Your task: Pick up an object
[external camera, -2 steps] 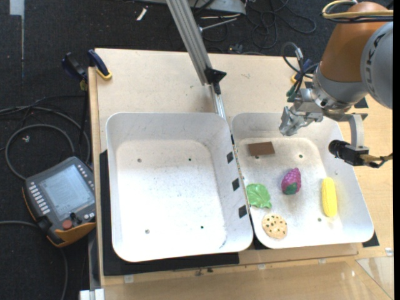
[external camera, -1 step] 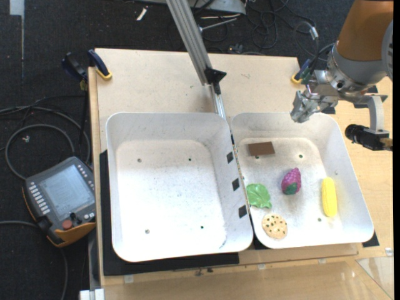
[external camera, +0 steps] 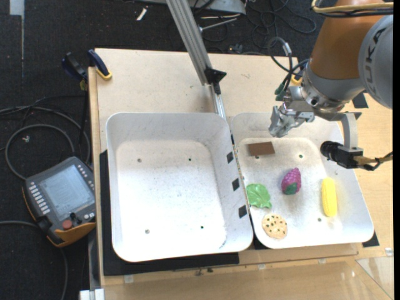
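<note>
At the far left, on the dark floor beside the bench, a grey teach pendant [external camera: 60,195] with an orange lower edge lies with its cable looping away behind it. On the bench's top left corner sits a small clamp [external camera: 95,64] with a yellow tip. The left bin [external camera: 119,130] comes next, a shallow white tray speckled with fine dark marks. A slanted aluminium rail [external camera: 187,33] runs down from the top of the view and ends at the seam where the two bins meet. In the right bin [external camera: 359,227], a brown rectangular block [external camera: 260,148] lies flat near the back. Nearer the front, a green leafy piece [external camera: 258,195] rests close to the bin's left wall, with a round speckled cookie [external camera: 274,225] just in front of it. A purple grape cluster [external camera: 291,180] sits to the right of the green piece, and a yellow corn cob [external camera: 329,197] lies lengthwise further right, well apart from the grapes. The gripper [external camera: 279,127] hangs over the back of the right bin, just above and right of the brown block, with nothing visibly between its fingers; whether they are apart or together cannot be told from this angle. The grey arm [external camera: 350,49] with its orange band reaches in from the right.
</note>
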